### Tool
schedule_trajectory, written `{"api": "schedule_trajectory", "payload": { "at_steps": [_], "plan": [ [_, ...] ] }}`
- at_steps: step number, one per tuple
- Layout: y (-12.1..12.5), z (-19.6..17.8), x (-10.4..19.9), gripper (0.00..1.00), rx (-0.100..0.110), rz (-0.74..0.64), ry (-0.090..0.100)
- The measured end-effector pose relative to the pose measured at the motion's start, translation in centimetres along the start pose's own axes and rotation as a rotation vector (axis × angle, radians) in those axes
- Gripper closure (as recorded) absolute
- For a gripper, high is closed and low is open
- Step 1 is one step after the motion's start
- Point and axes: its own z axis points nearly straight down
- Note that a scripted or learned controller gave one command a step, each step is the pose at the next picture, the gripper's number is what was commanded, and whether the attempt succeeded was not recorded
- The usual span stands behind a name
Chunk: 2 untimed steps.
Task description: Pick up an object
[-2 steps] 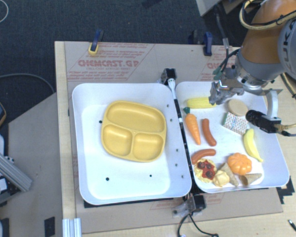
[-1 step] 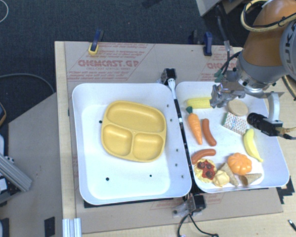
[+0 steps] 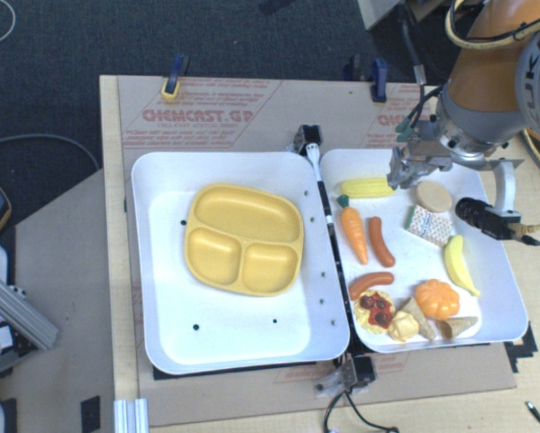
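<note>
Gripper (image 3: 403,175): seen low over the far part of the right bin (image 3: 513,282), just right of the corn; whether it is open or closed cannot be told.
Corn (image 3: 365,187): a short yellow cob, ridged, laid crosswise at the far left of the right bin.
Carrot (image 3: 353,234): orange, green-topped, found nearer than the corn.
Sausage (image 3: 380,241): laid just right of the carrot.
Left bin (image 3: 157,314): a yellow divided plate (image 3: 244,239) is held.

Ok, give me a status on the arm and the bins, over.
Gripper low over the right white bin, beside the yellow corn cob. Nothing seen held. Orange carrot and round tan cookie close by.
</note>
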Motion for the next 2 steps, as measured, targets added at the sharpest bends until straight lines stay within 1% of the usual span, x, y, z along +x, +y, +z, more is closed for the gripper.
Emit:
{"api": "schedule_trajectory", "payload": {
  "at_steps": [1, 2],
  "plan": [
    [0.1, 2.0, 0.2, 1.00, 0.007, 0.000, 0.001],
    [-0.4, 0.1, -0.1, 1.00, 0.000, 0.000, 0.000]
  ]
}}
